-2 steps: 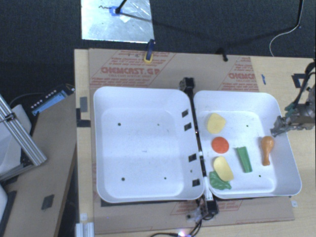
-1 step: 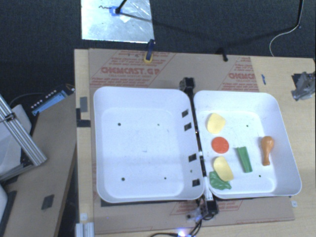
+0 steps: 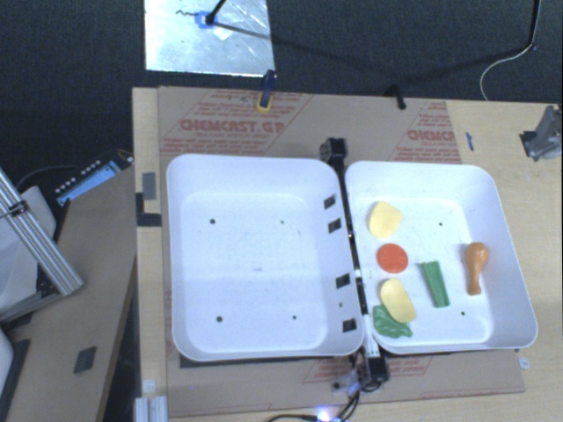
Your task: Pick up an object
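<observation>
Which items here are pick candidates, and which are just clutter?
Pick candidates, all in the right bin:
yellow piece
orange disc
green stick
brown drumstick
second yellow piece
green leaf

Clutter:
left bin
foil sheet
yellow clip
cables

Part in view: the tool (image 3: 545, 137) is showing as a small, angular piece that the frame edge is cutting off.
Colour: it is appearing pale grey to silver, with darker grey shading along its lower side.
Shape: it is presenting blocky, straight-edged faces, with a narrower upright bit rising at the tool's top.
Finish: its surfaces are looking matte and metallic, and are catching a little light on the tool's left face.
Details: any screws, cables or lettering are looking too small and blurred to tell.
</observation>
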{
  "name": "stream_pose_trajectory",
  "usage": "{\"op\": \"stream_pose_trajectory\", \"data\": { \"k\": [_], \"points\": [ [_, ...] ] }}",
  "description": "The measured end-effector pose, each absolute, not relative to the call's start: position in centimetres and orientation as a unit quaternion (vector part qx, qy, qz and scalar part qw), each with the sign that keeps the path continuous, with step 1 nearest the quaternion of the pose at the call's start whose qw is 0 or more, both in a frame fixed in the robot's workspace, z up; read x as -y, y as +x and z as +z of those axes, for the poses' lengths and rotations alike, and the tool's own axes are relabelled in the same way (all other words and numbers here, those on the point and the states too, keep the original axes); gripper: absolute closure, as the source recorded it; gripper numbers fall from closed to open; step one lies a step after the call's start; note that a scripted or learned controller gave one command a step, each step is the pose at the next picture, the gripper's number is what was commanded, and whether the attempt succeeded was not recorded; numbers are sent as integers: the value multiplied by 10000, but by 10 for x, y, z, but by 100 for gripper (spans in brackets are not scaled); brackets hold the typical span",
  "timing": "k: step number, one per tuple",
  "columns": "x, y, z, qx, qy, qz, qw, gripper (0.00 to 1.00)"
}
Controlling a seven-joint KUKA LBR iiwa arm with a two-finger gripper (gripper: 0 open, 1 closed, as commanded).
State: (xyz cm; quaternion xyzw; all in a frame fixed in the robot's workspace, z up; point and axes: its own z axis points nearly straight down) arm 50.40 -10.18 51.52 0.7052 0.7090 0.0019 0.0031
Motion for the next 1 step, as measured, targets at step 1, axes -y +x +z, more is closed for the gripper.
{"op": "stream_pose_trajectory", "data": {
  "k": [1],
  "points": [
    [78, 486, 523, -7093, 7049, 17, 18, 100]
  ]
}}
